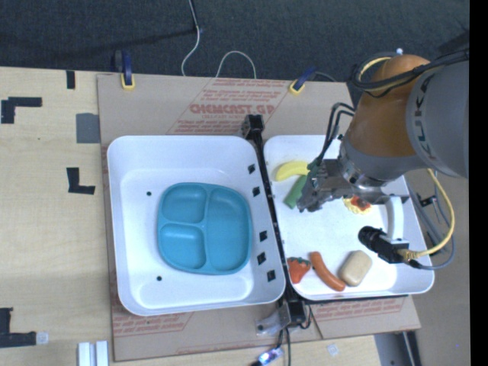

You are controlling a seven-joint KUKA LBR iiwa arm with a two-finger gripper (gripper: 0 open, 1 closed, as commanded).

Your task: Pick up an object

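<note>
**Inspection: gripper over the green piece, right bin**

Presently the gripper (311,197) sits low in the right bin (404,284), near that bin's far-left corner and close to the divider shared with the left bin (122,204). The dark fingers are crowded against a green toy vegetable (293,194), and whether they are apart, together or clamped on it cannot be told from this angle.

Recommendation for the step in hand: the green piece is the likely target (a judgement only). The fingers should straddle its narrow width, not its length, and close fully before any lift. A straight vertical rise is advised, since the bin wall and the yellow banana (288,171) lie just beside it and could be snagged.

Condition of the target: an elongated, dark green piece, lying tilted, its upper end near the banana. It appears smooth and small; slippage is a fair risk.

Other contents noted: an orange carrot-like piece (326,272), a red pepper-like piece (299,268) and a tan potato-like piece (355,268) along the near edge. A blue divided plate (204,227) rests in the left bin.
</note>
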